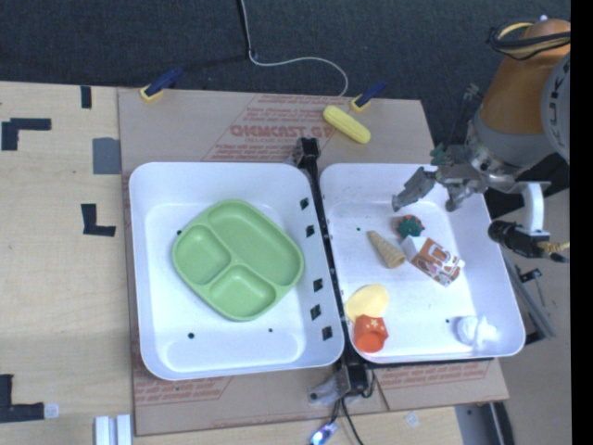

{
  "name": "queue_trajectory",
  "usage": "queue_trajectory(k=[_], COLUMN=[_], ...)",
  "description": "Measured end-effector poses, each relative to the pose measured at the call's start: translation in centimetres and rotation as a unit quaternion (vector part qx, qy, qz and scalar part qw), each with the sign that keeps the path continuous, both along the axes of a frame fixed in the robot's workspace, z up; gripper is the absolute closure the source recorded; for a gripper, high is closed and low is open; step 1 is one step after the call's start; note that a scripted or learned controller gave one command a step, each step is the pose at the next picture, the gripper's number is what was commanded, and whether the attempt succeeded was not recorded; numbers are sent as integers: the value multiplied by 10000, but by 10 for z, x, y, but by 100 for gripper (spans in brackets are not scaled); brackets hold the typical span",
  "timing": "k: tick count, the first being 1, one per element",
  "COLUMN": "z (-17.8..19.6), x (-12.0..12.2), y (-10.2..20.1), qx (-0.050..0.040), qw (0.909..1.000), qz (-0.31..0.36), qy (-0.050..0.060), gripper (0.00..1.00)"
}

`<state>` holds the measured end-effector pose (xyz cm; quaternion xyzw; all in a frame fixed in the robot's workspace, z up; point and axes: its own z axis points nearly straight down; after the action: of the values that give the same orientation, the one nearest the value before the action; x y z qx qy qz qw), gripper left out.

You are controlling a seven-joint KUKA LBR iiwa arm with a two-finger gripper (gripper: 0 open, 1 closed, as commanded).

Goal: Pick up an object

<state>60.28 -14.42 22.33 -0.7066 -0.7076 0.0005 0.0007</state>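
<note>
The right bin (482,248) holds several small items: a dark green and red piece (408,225), a tan cone (386,248), a brown and white packet (435,260), a yellow piece (367,298), an orange-red piece (370,334) and a white piece (475,330). My gripper (435,193) hangs over the bin's back part, just beyond the green and red piece. Its fingers (412,191) are spread open with nothing between them.
A green divided plate (238,260) lies in the left bin (148,248). A yellow corn cob (346,124) rests on the cardboard behind the bins. A white cable (278,61) runs across the dark floor at the back.
</note>
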Motion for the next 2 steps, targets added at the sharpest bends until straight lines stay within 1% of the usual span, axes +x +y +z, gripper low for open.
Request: queue_trajectory(k=[1, 2], z=[-143, -128], x=[-7, -7], y=[-25, -24], qx=[-17, -13], qw=[10000, 10000], qz=[-5, -2], qy=[-21, -15], gripper=[0, 100])
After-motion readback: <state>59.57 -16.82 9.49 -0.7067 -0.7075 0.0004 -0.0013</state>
